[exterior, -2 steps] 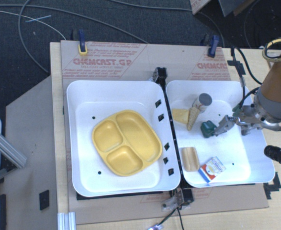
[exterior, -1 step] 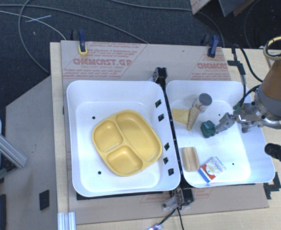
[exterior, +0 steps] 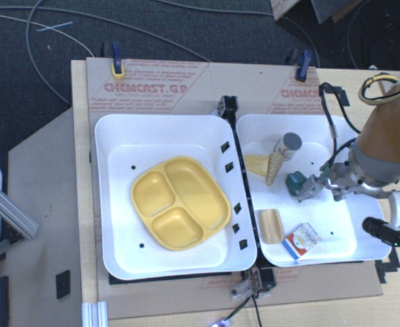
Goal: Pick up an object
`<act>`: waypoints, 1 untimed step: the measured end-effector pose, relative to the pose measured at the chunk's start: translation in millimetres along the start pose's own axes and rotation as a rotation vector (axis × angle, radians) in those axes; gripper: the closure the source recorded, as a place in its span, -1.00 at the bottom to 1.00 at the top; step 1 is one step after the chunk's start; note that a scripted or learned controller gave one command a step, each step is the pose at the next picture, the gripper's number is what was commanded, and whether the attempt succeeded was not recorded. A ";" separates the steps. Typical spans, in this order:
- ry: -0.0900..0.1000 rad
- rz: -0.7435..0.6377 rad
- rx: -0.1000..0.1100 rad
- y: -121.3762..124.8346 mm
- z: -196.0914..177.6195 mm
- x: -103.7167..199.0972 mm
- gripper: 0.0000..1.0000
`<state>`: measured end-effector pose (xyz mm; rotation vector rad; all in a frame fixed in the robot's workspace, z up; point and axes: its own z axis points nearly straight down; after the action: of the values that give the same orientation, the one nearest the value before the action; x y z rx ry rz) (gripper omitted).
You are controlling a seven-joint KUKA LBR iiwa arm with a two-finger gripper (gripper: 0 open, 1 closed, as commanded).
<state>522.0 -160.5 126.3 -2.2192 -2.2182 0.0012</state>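
Observation:
The right bin (exterior: 336, 138) holds several small items. A dark teal object (exterior: 295, 181) lies near its middle. A tan cone with a grey top (exterior: 280, 157) leans beside a pale yellow wedge (exterior: 257, 165). A tan bread-like block (exterior: 270, 225) and a small red, white and blue packet (exterior: 300, 240) lie toward the front. My gripper (exterior: 313, 187) hangs low in this bin, just right of the teal object and touching or nearly touching it. The arm (exterior: 383, 142) with its orange band reaches in from the right.
In the left bin (exterior: 118, 142) lies a yellow divided plate (exterior: 180, 201). A black clip rail (exterior: 235, 176) runs between the two bins. Black cables (exterior: 332, 107) loop over the back right of the right bin. Blue clamps (exterior: 117, 58) hold the board's far edge.

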 end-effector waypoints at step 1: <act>0.000 0.000 0.001 0.0 43.1 0.6 -1.00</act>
<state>521.9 -159.8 83.2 -2.2184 -2.2181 0.0013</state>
